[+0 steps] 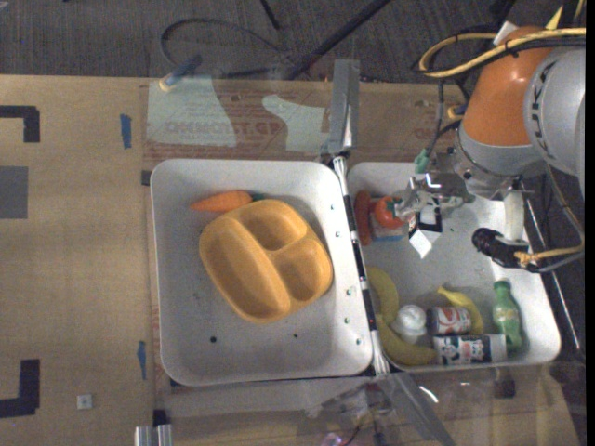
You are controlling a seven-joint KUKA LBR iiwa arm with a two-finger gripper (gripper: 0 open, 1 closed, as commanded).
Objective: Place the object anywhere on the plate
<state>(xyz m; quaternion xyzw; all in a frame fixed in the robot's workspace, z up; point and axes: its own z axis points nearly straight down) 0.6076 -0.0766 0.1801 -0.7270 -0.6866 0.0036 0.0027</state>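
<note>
Orange-and-red item [383, 217] sits in the right bin [544, 342], far-left corner, close to the divider between the bins. It looks to lie roughly left-right, red end toward the divider, but the shape is blurred, so axis not confirmed. Gripper [420, 199] is over the same corner, just right of the item; contact can't be judged. Gripper state: cannot tell, released or clenched. Item is not on the plate.

Yellow plate [265, 258], 3 compartments, lies in the left bin [177, 333], approx. centre, long axis slanted.

Carrot [221, 201] lies on the bin floor at the plate's far edge, long axis left-right, tip pointing left.

Near end of right bin: 2 bananas [386, 295], green bottle [505, 314], can [452, 321], small carton [470, 348] on its side.
</note>
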